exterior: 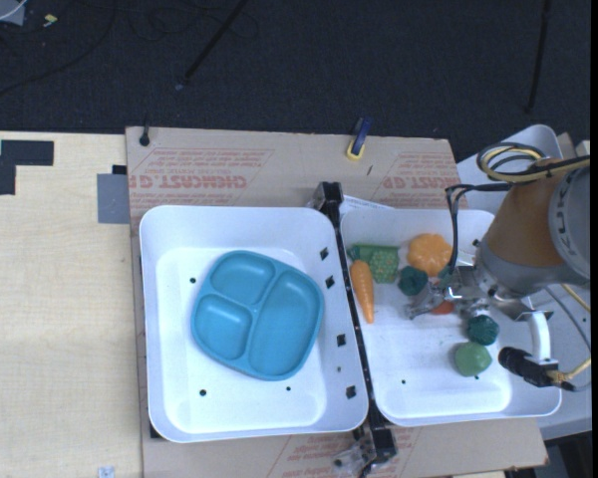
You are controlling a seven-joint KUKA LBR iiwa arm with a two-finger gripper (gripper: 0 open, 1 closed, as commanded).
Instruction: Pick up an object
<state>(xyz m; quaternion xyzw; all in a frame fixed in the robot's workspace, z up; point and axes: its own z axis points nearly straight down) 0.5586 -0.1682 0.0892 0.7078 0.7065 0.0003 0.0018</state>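
While the gripper [431, 305] is lowered among toys in the right bin [429, 396], nothing is lifted; its grip cannot be told.

Arm [563, 222] enters from 3 o'clock: grey rounded casing at the edge of view, smooth and matte. Below it, toward 9 o'clock, a broad orange band [523, 229], cone-shaped, narrowing down to the wrist. Wrist section [508, 272] grey, ring-like. Black cable [468, 202] runs across the top of the band and drops along its 9 o'clock side; a yellow-and-black cable loop [508, 157] is coiled at 12 o'clock above the band. Gripper [434, 302] is small, metallic grey, with bright silver parts; detail too fine to resolve.
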